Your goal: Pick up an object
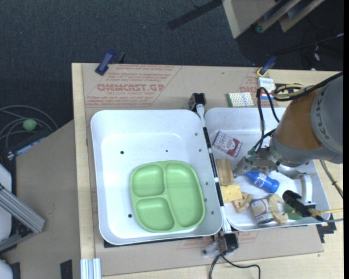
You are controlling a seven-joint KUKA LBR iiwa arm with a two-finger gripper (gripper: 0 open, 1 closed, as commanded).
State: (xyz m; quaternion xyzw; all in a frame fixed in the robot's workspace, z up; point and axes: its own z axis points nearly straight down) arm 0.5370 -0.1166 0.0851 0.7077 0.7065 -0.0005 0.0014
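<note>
A tan bench printed with red lettering stands on dark carpet, blue clamps at its upper edge. The left bin holds a green divided plate. The right bin, lower right of the frame, holds a red-and-white packet, a blue bottle, a yellow block and a small can (perhaps a tin). The gripper hangs just above the bottle; its grip cannot be made out.

A light wooden counter, topped with printed brown cardboard sheeting, stands on dark carpet under even indoor light. Coiled cables lie on the floor at left, and pale wooden furniture stands at the top right.
</note>
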